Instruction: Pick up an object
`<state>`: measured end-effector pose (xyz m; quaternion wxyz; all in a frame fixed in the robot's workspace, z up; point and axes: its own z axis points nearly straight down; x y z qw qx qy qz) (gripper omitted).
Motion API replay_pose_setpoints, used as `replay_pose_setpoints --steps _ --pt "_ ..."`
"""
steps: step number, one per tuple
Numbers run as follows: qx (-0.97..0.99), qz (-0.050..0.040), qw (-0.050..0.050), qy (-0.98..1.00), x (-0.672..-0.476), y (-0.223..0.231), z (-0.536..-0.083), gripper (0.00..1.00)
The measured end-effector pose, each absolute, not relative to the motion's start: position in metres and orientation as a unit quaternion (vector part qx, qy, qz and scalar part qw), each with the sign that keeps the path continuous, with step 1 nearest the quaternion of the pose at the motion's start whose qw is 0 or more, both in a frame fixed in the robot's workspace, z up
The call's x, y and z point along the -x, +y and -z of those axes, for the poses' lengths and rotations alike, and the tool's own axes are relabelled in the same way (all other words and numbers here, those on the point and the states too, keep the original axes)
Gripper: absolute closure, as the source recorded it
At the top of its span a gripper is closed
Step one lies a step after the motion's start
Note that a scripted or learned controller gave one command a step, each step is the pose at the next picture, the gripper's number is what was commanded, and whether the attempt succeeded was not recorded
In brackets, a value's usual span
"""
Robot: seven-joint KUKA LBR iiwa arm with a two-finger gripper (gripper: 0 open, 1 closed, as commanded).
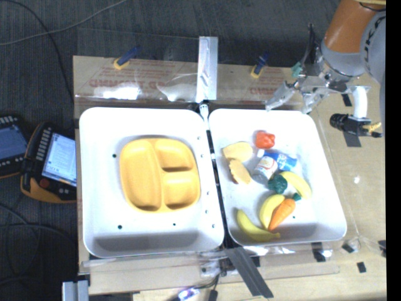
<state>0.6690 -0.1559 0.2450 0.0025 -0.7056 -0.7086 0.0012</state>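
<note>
My gripper (293, 101) hangs over the far rim of the right bin (326, 168), with the orange-banded arm behind it at the upper right. Its two fingers are spread apart and nothing is between them. Below it in the right bin lie several toy foods: a red pepper (264, 138), two pale bread-like slices (237, 150), a blue and white can (276, 163), a green piece (277, 184), a carrot (282, 211) and a banana (252, 227). The gripper is apart from all of them, beyond the pepper.
The left bin (100, 137) holds a yellow divided tray (160, 173). A clear plastic sheet (156, 83) lies behind the bins with a metal post (207, 68) between them. A handheld pendant (50, 162) sits off the bench at the left.
</note>
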Motion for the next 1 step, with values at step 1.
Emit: replay_pose_setpoints --steps 1 --pt "0.680 -0.0008 0.000 -0.733 -0.6153 -0.1390 -0.1246 0.00"
